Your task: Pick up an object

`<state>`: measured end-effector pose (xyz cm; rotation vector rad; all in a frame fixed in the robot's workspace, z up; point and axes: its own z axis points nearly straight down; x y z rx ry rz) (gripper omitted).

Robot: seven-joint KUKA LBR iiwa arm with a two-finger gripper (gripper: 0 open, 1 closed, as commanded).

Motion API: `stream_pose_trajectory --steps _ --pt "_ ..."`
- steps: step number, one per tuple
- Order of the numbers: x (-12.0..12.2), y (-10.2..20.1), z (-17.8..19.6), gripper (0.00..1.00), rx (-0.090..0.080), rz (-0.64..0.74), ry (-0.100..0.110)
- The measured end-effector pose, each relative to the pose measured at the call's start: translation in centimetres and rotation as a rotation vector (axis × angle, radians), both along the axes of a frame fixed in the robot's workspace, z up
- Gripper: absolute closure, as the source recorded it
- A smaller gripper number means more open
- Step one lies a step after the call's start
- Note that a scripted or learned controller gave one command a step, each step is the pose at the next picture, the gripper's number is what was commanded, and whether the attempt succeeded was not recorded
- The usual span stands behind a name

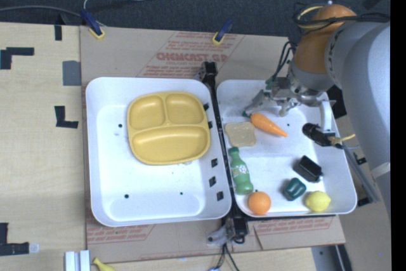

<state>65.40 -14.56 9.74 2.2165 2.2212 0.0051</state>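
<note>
The pincer (pixel 265 105) is seen spread open in the right bin (pixel 279 162), just above the carrot (pixel 268 124); nothing is gripped between its fingers.

Even, bright overhead light; the white bins (pixel 108 200) glare slightly, shadows are soft and short, and detail is mildly blurred throughout.

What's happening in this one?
The arm has its gripper low in the right bin, just above the toy carrot near the back. Nothing is visibly held. A green bottle, orange, lemon and other small items lie in that bin. The left bin holds a yellow divided plate.
</note>
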Motion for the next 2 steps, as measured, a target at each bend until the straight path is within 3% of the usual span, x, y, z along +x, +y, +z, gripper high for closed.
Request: stream_pose_trajectory --steps 1,2 --pt "-3.5 4.1 -1.0 0.00 -0.001 -0.001 0.000" --pt "-3.3 4.2 0.1 1.00 0.002 -0.001 -0.003"
